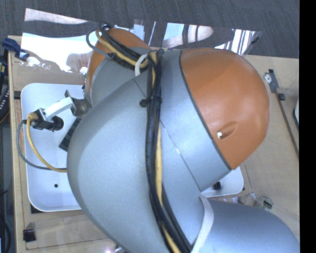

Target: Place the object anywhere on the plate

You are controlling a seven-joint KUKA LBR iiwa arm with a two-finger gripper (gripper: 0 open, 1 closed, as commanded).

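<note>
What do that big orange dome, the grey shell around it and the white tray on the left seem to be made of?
The orange dome looks like smooth moulded plastic or painted metal, with a soft satin sheen. The grey arm shell has an even matte-to-satin coat, probably painted metal, though the view leaves that open. The white bin seems to be glossy plastic, with rounded corners and bright glare.

Object and plate hidden behind arm (147,157)

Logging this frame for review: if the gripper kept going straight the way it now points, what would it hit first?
Hard to say. The arm hides most of the gripper. What shows points left over the left bin, so probably that bin's floor or left wall; depth is unclear.
</note>
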